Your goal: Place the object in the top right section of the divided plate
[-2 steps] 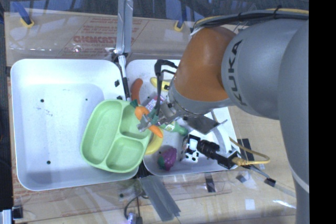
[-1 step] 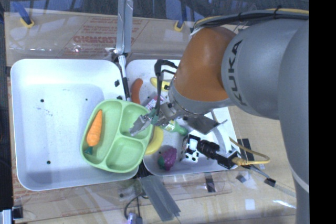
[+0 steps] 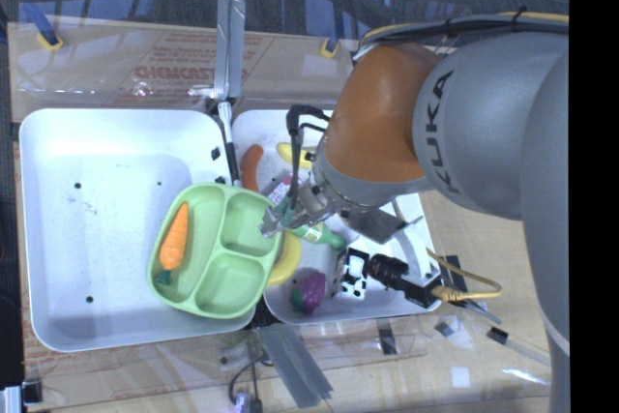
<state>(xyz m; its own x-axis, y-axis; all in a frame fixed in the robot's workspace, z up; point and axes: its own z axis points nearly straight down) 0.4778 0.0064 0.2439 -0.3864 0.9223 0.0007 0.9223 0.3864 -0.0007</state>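
A light green divided plate (image 3: 207, 307) lies tilted across the wall between the two bins. An orange carrot (image 3: 175, 236) with a green top rests in its long left section. The top right section (image 3: 244, 225) and the lower right section (image 3: 230, 281) hold nothing. My gripper (image 3: 280, 218) hangs at the right rim of the top right section, under the orange wrist band. A small green and pale object (image 3: 319, 233) sits right by the gripper tip; whether it is gripped is hidden by the wrist.
In the right bin (image 3: 253, 123) lie an orange-red sausage (image 3: 251, 166), a yellow piece (image 3: 289, 153) at the back, another yellow piece (image 3: 288, 258) under the plate's rim, a purple fruit (image 3: 309, 291) and a white die (image 3: 354, 282). The left bin (image 3: 87, 160) holds the plate's left half.
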